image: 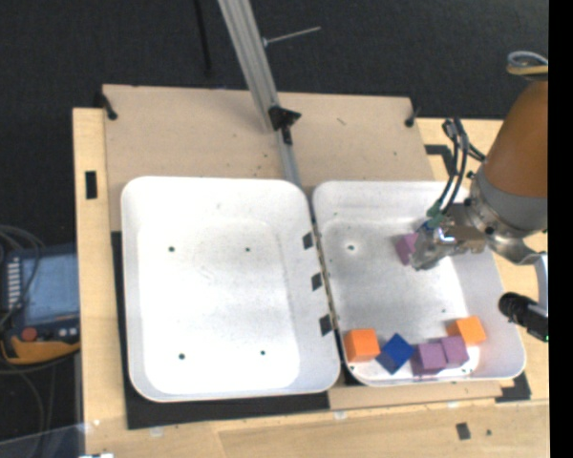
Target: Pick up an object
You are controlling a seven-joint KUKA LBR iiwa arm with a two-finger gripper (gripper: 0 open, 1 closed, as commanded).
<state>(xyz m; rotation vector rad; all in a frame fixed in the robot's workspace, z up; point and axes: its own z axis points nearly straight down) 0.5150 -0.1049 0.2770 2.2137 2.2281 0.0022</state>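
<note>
Orange block [362, 343] beside blue block [396, 352]

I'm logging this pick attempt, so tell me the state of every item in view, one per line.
Gripper: low over the right bin, jaw opening unclear.
Purple block: at the gripper's tip, grip unclear.
Orange block: resting at the right bin's near edge.
Blue block: resting, tilted.
Two purple blocks: resting side by side.
Second orange block: resting.
Left bin: flat on the bench.
</note>
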